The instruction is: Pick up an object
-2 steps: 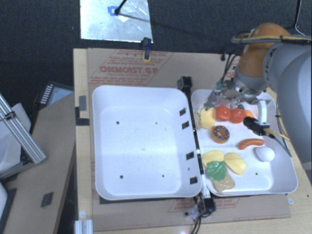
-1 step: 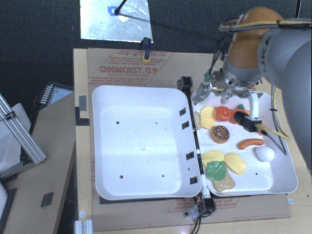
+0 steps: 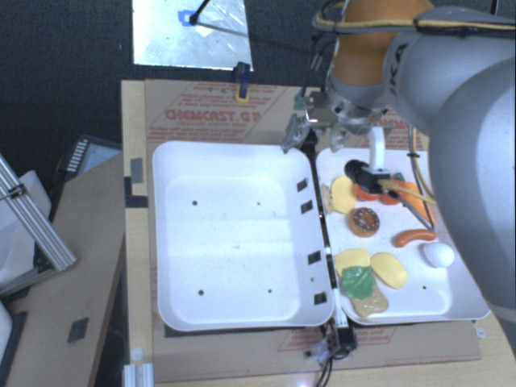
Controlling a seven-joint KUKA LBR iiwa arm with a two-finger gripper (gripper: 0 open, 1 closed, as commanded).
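2 white bins stand side by side on the desk [image 3: 137, 256]. The left bin [image 3: 234, 240] shows its bare white floor.

The claw [image 3: 300, 134] hangs above the far edge, about where the rims of the 2 bins meet. It touches no toy. I cannot tell if it is open or closed, and I see nothing carried by it.

All the things to pick lie in the right bin [image 3: 423, 297], loose and in no order, so I judge that any 1 of them may be the target. Along its left edge lie a yellow piece [image 3: 343, 193] and a donut [image 3: 364, 221]. Toward the near left corner a green leaf [image 3: 356, 281] presses against a cookie [image 3: 369, 303] and a lemon [image 3: 390, 270].

Further right are a carrot [image 3: 415, 200], a sausage [image 3: 414, 236] and an egg [image 3: 439, 254]. The donut and the egg lie a little apart from their neighbours, so they seem easier to take. The pile at the corner is crowded and may slip.
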